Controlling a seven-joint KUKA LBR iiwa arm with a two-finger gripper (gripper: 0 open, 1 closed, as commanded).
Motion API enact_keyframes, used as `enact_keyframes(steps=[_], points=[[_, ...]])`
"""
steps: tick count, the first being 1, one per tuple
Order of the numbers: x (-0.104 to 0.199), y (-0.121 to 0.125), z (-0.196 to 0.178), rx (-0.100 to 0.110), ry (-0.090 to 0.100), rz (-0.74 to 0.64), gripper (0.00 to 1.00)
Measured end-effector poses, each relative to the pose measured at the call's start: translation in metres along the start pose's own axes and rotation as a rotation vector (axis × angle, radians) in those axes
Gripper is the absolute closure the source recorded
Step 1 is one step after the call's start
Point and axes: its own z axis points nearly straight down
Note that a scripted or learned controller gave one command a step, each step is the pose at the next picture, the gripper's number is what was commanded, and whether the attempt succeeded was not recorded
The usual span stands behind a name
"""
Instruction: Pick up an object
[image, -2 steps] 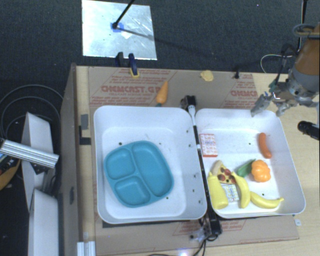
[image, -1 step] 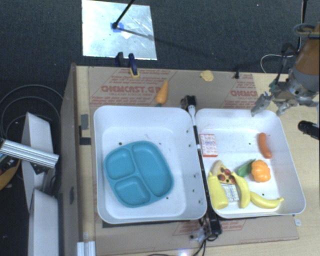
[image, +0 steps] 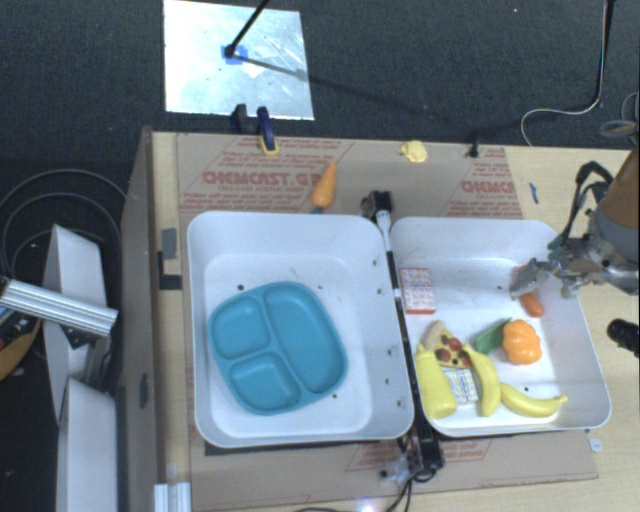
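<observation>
My gripper (image: 548, 279) hangs low over the right part of the right bin (image: 470, 255), reaching in from the right. A small orange-red piece (image: 532, 304) lies just under its left side; whether it touches the piece is unclear. Nearer the front sit an orange pumpkin-like toy (image: 521, 341), a green piece (image: 489, 335), a banana (image: 512, 393), a yellow bottle (image: 436, 386) and a pizza slice (image: 448, 347). A red-and-white packet (image: 416, 290) lies by the bin's left wall.
The left bin (image: 290, 235) holds a blue divided plate (image: 277, 345). On the cardboard behind the bins lie an orange carrot (image: 323, 187) and a small yellow thing (image: 413, 151). Cables and a metal rail (image: 55, 305) lie left of the bench.
</observation>
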Motion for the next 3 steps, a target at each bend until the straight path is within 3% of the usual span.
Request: enact_keyframes(steps=[1,2,3], points=[[0.002,-0.031,0.059,-0.002,0.0,-0.002,0.0],[0.02,0.07,0.003,-0.022,-0.005,-0.013,0.0],[0.01,0.082,-0.052,-0.015,-0.004,-0.009,0.0]])
